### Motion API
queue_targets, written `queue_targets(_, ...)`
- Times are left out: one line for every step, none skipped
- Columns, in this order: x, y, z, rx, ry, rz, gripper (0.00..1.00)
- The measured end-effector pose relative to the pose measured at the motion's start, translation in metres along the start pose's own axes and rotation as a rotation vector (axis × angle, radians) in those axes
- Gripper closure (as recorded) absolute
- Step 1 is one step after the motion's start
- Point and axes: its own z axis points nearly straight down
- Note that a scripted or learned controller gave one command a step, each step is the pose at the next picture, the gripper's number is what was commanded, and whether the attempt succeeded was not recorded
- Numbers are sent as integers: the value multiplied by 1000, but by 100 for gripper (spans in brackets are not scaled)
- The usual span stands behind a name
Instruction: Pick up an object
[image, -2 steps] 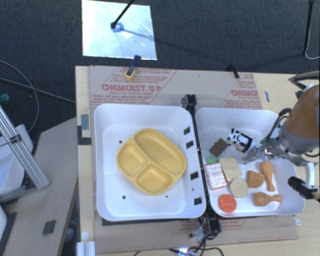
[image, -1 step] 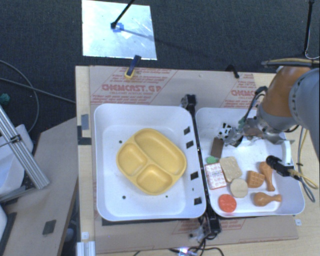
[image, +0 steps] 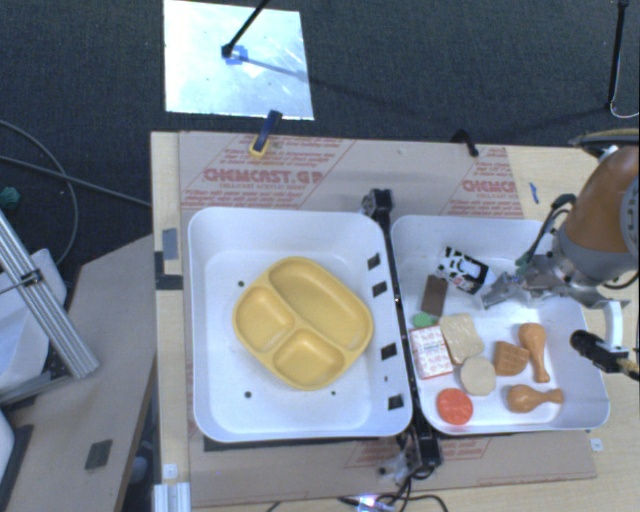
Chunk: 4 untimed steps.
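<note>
**Operator:** Where does the arm stand, and what is within reach?

**Spotter:** Your arm (image: 605, 215) comes in from the right, over the right bin (image: 520, 232). The gripper (image: 503, 291) hangs low above the bin's upper middle, just beside the black-and-white carton (image: 463, 269). Whether it is released or clenched, I cannot tell. Nothing is visibly held.

**Operator:** What are my candidates?

**Spotter:** All of them lie in the right bin. Near the gripper you have the carton and a brown bar (image: 434, 295). Lower down sit a bread slice (image: 462, 338), a printed packet (image: 430, 352), a waffle (image: 509, 358), a pale cookie (image: 478, 377), a tomato slice (image: 454, 406) and two drumsticks (image: 535, 350). The left bin (image: 210, 400) holds a yellow tray (image: 303, 322).

**Operator:** Which handles best?

**Spotter:** I judge these to be toy foods: light, stiff, not fragile, likely a bit slick. The flat ones, the packet, cookie and tomato slice, lie close to the floor and give you little edge to pinch. The upper drumstick looks the better choice: it stands proud of the floor and narrows at the shank. Take it across the narrow part, where it will not roll out.

**Operator:** And the carton?

**Spotter:** It is closest and boxy. Grip across its short sides, but it lies tilted, so square the wrist first.
</note>
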Motion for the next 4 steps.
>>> queue_targets(2, -83, 0, 2, 2, -1, 0)
queue_targets(5, -10, -1, -8, 0, -10, 0)
queue_targets(4, -12, -12, -6, 1, -8, 100)
queue_targets(19, -107, -1, -2, 2, 0, 100)
